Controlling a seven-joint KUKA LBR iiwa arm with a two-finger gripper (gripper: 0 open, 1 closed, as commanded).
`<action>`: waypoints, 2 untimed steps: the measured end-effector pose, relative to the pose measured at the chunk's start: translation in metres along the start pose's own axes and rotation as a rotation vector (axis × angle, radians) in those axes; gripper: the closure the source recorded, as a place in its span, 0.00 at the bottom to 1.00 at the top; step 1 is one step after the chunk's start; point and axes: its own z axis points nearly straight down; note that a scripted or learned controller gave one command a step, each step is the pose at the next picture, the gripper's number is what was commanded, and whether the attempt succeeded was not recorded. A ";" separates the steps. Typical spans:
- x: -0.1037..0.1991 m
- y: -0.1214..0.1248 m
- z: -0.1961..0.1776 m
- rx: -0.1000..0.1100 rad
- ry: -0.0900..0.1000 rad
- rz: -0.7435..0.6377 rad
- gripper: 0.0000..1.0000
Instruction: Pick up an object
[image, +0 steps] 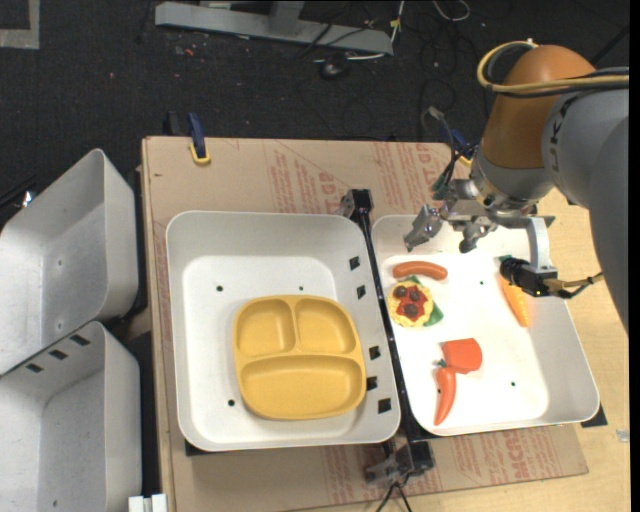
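Two shallow white bins side by side on the tabletop (300, 170). In the left bin (190, 300), a yellow divided tray (298, 356), toward its near edge. In the right bin (560, 370), several toy foods: a sausage (420, 269) near the far left corner, touching or just beside a small pizza slice (413, 304) below it; an orange carrot (516, 303) toward the right edge; a red-orange block (462, 354) near the middle, with a red chili pepper (445, 393) just below it, toward the near edge. Above the far edge of the right bin, the tool (448, 232), fingers spread apart and, as far as the slanted view allows, grasping nothing. Nearest to it, the sausage, clear of both fingertips.
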 end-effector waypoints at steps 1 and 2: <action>0.000 0.003 -0.009 -0.014 -0.002 -0.002 0.00; -0.007 0.006 0.052 -0.010 -0.002 0.001 0.00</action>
